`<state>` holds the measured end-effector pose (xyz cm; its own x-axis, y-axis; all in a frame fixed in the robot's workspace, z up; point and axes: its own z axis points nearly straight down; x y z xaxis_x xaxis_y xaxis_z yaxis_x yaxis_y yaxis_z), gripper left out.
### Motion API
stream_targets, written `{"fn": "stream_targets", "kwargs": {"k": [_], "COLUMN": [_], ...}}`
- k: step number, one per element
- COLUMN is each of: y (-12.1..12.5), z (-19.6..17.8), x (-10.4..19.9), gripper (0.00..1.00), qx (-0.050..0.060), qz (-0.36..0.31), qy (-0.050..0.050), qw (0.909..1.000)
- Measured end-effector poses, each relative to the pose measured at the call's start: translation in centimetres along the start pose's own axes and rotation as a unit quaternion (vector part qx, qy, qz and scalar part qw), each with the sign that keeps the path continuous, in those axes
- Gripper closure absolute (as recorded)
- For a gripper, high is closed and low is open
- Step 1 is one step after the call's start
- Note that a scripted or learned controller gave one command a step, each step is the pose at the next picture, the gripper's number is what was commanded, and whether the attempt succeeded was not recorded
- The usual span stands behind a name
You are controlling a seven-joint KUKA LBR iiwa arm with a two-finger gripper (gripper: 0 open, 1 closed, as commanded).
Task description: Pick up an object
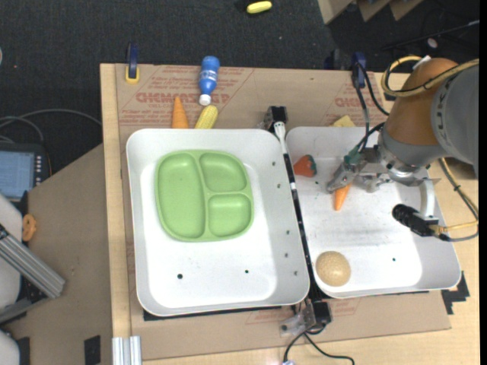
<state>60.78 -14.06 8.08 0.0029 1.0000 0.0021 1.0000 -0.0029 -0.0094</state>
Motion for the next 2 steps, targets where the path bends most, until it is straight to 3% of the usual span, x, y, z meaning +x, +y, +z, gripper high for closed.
{"fn": "stream_targets", "kwargs": {"k": [1, 2], "y": [0.4, 0.2], "z": [-1.5, -11.0], "x": [0.0, 8.8], "gripper": [1.0, 1.0], "qx": [-0.006, -0.009], "qz": [0.0, -0.005], "qy": [-0.002, 0.0], "qw": [1.0, 0.9999]}}
